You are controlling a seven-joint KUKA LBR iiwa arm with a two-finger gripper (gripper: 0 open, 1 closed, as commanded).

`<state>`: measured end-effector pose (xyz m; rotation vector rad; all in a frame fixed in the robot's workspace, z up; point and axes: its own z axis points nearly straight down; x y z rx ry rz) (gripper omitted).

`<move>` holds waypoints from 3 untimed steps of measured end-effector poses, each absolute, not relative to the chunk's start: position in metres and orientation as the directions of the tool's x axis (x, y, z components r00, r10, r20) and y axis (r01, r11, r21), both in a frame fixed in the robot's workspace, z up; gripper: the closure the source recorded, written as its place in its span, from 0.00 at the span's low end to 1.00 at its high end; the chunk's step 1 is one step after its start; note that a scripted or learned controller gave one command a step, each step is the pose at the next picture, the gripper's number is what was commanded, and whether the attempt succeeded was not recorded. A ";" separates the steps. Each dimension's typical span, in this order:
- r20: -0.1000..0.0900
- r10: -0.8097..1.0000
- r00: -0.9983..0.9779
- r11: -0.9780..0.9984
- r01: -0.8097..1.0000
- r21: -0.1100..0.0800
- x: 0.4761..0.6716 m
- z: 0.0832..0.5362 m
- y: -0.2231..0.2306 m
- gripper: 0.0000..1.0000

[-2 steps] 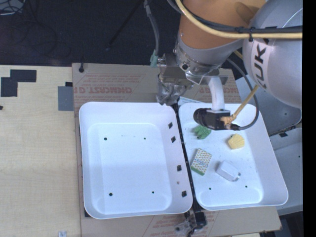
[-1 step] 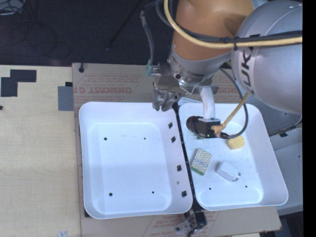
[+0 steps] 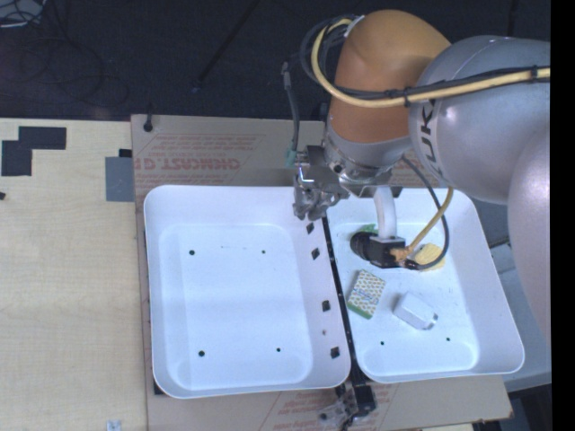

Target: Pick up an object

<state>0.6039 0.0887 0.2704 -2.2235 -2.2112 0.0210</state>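
Note:
My gripper (image 3: 311, 203) hangs over the top of the divide between the two bins, at the upper left corner of the right bin (image 3: 490, 330). Nothing shows in it. A green and white patterned packet (image 3: 367, 293) lies in the right bin, below and to the right of the gripper. A small white block (image 3: 415, 312) lies just right of the packet. A yellow thing (image 3: 434, 256) sits further up in that bin, partly hidden by the robot's own parts. The grey arm with its orange band covers the bin's upper edge.
The left bin (image 3: 171, 330) lies beside the right one, with a row of black clips along the shared rim (image 3: 325, 305). Both rest on a cardboard sheet (image 3: 216, 155). A pale wooden benchtop (image 3: 63, 285) extends to the left.

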 end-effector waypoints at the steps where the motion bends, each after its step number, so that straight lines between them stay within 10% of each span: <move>1: -0.002 1.000 0.008 -0.008 1.000 -0.010 0.540 0.258 0.022 1.00; 2: -0.004 1.000 0.012 -0.012 1.000 -0.008 0.488 0.245 -0.085 1.00; 3: 0.000 1.000 -0.006 0.006 1.000 0.015 0.541 0.376 -0.034 1.00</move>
